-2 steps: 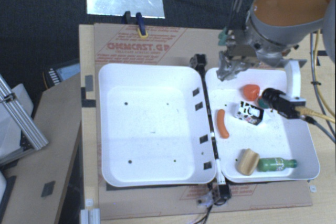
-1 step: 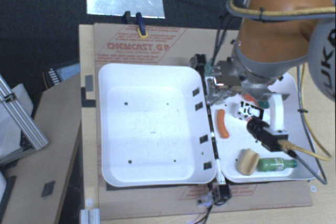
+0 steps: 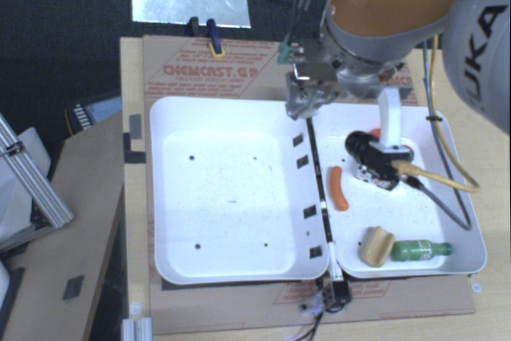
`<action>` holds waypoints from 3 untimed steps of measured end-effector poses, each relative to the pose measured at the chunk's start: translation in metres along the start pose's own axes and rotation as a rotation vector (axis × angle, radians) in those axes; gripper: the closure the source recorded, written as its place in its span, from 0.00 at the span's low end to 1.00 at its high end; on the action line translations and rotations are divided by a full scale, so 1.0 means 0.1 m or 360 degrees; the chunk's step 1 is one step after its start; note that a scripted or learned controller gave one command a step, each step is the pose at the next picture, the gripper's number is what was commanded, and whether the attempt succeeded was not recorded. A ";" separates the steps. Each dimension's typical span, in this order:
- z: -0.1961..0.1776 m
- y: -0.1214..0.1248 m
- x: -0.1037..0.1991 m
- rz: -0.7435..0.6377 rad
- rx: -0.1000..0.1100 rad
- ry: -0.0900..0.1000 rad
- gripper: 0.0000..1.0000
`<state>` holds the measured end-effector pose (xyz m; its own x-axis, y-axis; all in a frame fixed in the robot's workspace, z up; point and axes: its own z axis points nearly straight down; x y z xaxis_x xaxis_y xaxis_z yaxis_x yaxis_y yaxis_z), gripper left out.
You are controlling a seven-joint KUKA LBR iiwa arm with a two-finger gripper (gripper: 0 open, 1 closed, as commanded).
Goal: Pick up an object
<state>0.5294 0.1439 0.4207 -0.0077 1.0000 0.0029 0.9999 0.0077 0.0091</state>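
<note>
Two shallow white bins sat side by side, and every loose thing lay in the right bin, none in the left bin. At the far end of the divider between them hung the gripper, holding nothing that could be seen; whether it was clenched or released could not be told. Just right of the divider lay an orange sausage-shaped piece, its long axis running far to near, parallel to the divider. It looked light and perhaps soft, and was best pinched across its middle. Near the front wall lay a tan block, likely light and easy to squeeze by its flat sides. Touching or just beside it lay a green bottle on its side, long axis left to right, neck pointing right. Probably smooth, hard plastic, it could roll or slip, so a grip across the body seemed safest.
</note>
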 end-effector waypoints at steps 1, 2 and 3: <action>0.65 -0.46 -0.30 0.0014 0.0024 -0.0007 1.00; 0.02 -0.42 0.35 -0.0004 0.0003 0.0002 1.00; 0.12 0.24 0.65 0.0003 0.0006 -0.0003 1.00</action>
<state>0.5534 0.2089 0.4089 -0.0060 1.0000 0.0013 1.0000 0.0060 0.0056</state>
